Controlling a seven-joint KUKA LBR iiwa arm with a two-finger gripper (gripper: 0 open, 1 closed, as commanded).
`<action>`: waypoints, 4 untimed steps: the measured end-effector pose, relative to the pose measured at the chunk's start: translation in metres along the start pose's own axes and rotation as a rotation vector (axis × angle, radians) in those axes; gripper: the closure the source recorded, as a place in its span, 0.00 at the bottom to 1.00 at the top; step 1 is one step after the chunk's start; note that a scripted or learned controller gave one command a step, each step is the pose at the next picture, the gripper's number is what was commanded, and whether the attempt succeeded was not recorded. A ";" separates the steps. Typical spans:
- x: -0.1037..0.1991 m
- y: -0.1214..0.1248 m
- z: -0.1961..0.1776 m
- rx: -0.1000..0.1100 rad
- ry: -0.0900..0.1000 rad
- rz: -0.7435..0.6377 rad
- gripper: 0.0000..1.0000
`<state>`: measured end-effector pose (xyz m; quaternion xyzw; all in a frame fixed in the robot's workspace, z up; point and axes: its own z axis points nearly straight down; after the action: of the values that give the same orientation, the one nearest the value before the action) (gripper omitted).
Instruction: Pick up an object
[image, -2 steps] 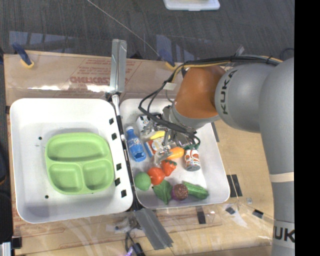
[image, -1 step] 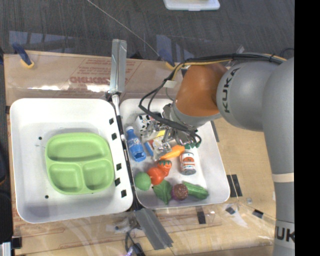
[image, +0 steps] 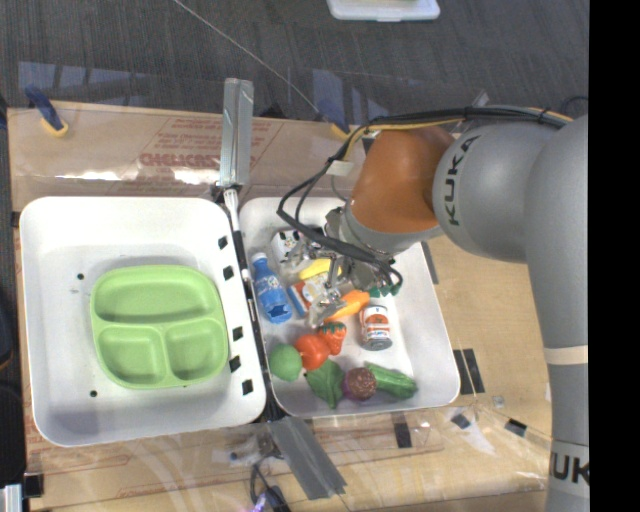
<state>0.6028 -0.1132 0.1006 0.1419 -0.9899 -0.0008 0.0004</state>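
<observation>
The landmark here is the grey metal divider bar (image: 236, 140) that runs down between the two bins.

Left of the bar, the left shallow white plastic bin (image: 50, 240) holds a light green plastic plate with three compartments (image: 156, 325), lying flat near the bin's middle. Nothing rests on the plate, and it looks like a drop-off spot for picked items, though that is a guess.

Behind both bins, on the brown sheet (image: 120, 150) left of the bar, faint red print runs along the edge; it is too washed out to read.

Right of the bar, the right shallow white plastic bin (image: 440, 350) carries a loose heap of small toys, crowded so that a grasp meets many candidates at once. Nearest the bar lies a small blue plastic bottle with a white label (image: 267, 290), its print illegible. Further right and toward the near rim sit a round light green toy fruit (image: 285, 362), a red toy pepper (image: 320, 343), a dark green leafy toy (image: 325, 384), a dark maroon ball-shaped toy (image: 360, 382) and a green elongated toy vegetable (image: 394, 382). An orange carrot-shaped toy (image: 350, 303) and a small white and red can (image: 376, 327) lie right of the bottle; the can's label cannot be read.

The gripper (image: 330, 290) reaches down into the heap, just right of the bottle, above the carrot and beside a yellow piece (image: 316, 268). Whether it is spread or closed, or has hold of anything, I cannot tell amid the clutter. The grey arm (image: 500, 190) bears the word KUKA in black.
</observation>
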 end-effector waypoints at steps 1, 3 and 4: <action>0.019 0.018 0.004 0.017 -0.010 0.068 0.00; -0.014 0.017 -0.125 0.005 -0.008 0.121 1.00; 0.020 -0.099 -0.039 -0.001 0.007 0.084 1.00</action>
<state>0.6112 -0.2138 0.1392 0.1001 -0.9950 -0.0006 0.0039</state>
